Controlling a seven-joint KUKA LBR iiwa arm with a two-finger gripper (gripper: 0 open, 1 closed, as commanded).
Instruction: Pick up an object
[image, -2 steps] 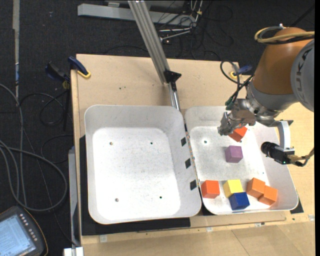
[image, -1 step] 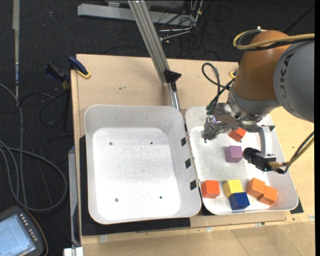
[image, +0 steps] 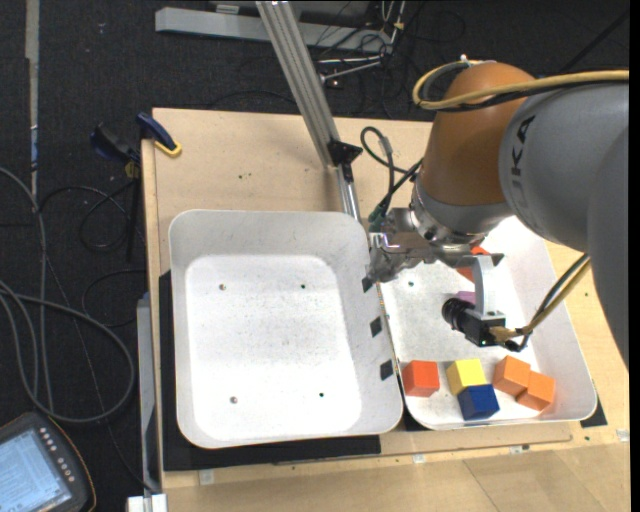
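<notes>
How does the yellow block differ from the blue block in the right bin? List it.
Colour: the yellow block is yellow, the blue block is blue. Place: the yellow block lies farther up the right bin, the blue block sits just below it, nearer the bin's bottom rim. Neighbours: the yellow block lies nearer an orange block than the blue one does. Both look like small cubes of similar size, lying loose.

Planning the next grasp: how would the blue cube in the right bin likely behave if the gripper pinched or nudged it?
The blue cube looks rigid with flat faces, so it should probably slide, not roll. It appears to touch the yellow cube, so a nudge would likely shift both. It sits near the right bin front wall, which may crowd a finger.
</notes>
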